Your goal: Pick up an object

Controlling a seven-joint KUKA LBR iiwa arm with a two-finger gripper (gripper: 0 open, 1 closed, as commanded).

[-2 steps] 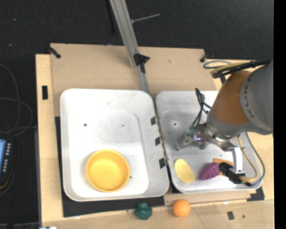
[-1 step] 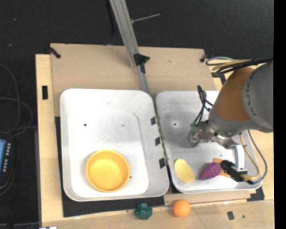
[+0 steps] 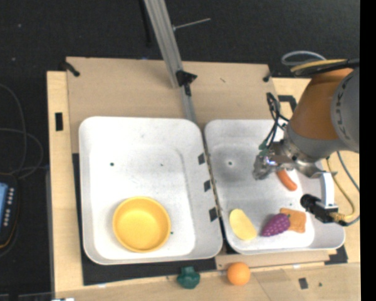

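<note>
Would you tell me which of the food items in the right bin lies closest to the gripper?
The small orange carrot, right beside the gripper; the purple grapes, yellow piece and orange block lie nearer the front rim.

Even light, perhaps slightly soft.

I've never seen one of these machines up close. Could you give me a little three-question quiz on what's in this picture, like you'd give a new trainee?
1. True or false: the yellow bowl lies in the left bin.
2. Which lies nearest the arm's gripper? A) purple grapes B) small carrot C) green toy
3. Fill in: the orange ball sits ____ the bins, on the bench.

Key: 1 true; 2 B; 3 outside.
</note>
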